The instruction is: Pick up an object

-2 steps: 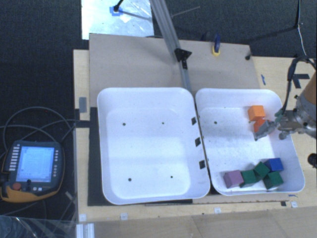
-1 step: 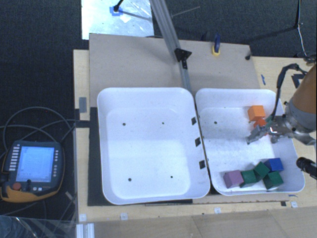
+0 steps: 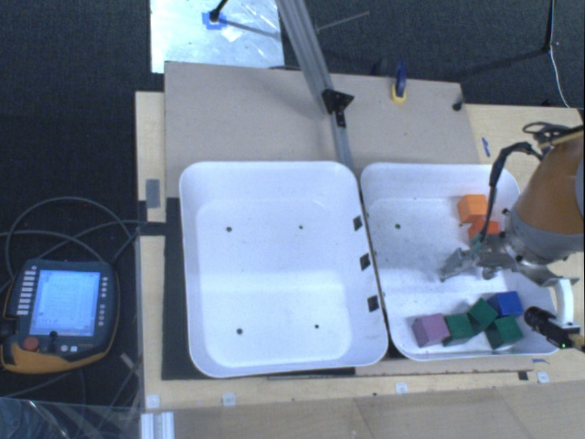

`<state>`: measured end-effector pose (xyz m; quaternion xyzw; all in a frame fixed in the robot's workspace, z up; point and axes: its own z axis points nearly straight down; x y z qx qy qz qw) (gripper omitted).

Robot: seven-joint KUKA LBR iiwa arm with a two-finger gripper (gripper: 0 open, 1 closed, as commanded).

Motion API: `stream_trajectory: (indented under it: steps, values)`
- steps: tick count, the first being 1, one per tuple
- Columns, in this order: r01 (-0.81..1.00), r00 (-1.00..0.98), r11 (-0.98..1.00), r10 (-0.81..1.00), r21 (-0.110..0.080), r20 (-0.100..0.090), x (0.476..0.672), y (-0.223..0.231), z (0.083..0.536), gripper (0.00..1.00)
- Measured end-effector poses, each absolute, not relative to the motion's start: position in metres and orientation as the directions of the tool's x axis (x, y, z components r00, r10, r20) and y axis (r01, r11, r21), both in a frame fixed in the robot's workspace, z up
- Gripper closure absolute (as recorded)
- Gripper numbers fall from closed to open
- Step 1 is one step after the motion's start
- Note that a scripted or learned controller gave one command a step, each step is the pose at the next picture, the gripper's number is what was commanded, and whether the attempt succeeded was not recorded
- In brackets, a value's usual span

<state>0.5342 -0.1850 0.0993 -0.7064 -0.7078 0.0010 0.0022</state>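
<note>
The right bin [image 3: 402,199] holds several small blocks. An orange block [image 3: 473,208] lies near its far right side, with a smaller orange-red piece [image 3: 488,230] just below it, partly behind the arm. Along the near wall sit a purple block [image 3: 427,328], a green block [image 3: 460,326], a second green block [image 3: 483,314], a blue block [image 3: 505,303] and a third green block [image 3: 503,333]. My gripper [image 3: 459,265] hangs low over the bin's bare floor, left of the orange blocks and above the purple and green ones. I see nothing held in it.
The left bin [image 3: 196,245] stands beside the right one, with black clips on the shared wall [image 3: 366,262]. A slanted metal pole [image 3: 311,53] rises at the back. A teach pendant [image 3: 59,314] with cables lies on the floor at the left.
</note>
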Motion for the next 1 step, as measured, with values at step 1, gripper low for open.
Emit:
stream_trajectory:
  steps: [1]
  values:
    - [1.000, -0.004, 0.004, 1.000, 0.004, -0.001, 0.5366, -0.1859, 0.1139, 1.00]
